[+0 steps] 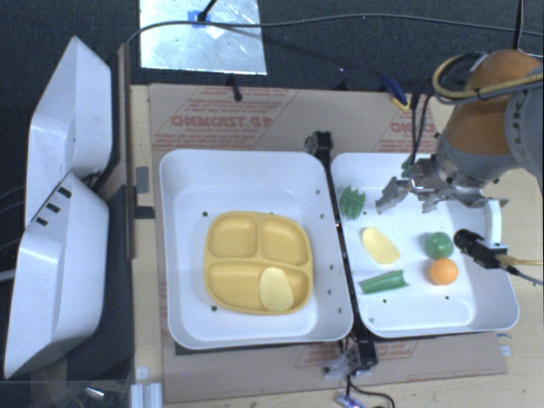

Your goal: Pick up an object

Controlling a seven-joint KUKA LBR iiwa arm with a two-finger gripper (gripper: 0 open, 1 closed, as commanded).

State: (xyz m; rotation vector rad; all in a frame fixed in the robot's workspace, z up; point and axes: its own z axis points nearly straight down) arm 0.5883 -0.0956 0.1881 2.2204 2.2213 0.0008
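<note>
My gripper point(410, 199) hangs over the far part of the right bin point(501, 313), open with nothing between its fingers. Below it in that bin lie a pale yellow oval piece point(380, 245), a green ball point(439, 245), an orange ball point(443, 271) and a green pod point(382, 281). A leafy green piece point(351, 201) lies just left of the gripper, near the bin's left wall. The gripper touches none of them.
The left bin point(183, 253) holds a yellow divided tray point(246, 245) with a pale yellow piece point(276, 289) in its near right compartment. A black clamp point(320, 141) sits between the bins at the back. Cables run over the floor behind the bench.
</note>
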